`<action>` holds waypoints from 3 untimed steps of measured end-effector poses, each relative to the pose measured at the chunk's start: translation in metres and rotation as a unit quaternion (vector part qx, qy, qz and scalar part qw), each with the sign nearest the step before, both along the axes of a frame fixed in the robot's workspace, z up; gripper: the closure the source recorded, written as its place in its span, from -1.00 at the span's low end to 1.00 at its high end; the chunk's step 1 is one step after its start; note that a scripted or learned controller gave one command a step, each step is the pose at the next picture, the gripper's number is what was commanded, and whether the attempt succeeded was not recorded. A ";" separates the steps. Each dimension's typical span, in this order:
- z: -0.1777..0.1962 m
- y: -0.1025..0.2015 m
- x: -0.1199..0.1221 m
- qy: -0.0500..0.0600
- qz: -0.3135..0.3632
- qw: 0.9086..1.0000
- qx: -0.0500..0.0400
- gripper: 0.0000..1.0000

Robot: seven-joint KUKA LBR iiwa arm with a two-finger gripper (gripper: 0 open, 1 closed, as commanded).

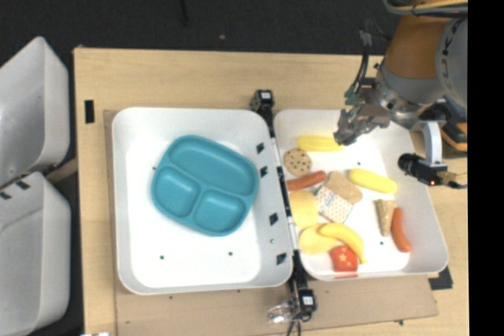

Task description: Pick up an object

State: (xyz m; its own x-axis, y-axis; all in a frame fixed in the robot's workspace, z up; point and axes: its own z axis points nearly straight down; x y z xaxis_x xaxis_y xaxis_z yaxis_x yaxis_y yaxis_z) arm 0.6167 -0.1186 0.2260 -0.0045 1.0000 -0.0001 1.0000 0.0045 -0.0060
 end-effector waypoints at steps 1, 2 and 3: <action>-0.007 0.051 0.013 -0.001 0.000 1.000 0.000 1.00; -0.003 0.111 0.010 0.001 0.001 1.000 0.000 1.00; 0.014 0.163 0.024 -0.001 0.000 1.000 0.000 1.00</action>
State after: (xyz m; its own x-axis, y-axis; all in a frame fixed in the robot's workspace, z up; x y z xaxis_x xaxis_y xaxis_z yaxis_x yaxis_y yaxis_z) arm 0.6408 0.0442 0.2404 -0.0049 1.0000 -0.0002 1.0000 0.0049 -0.0041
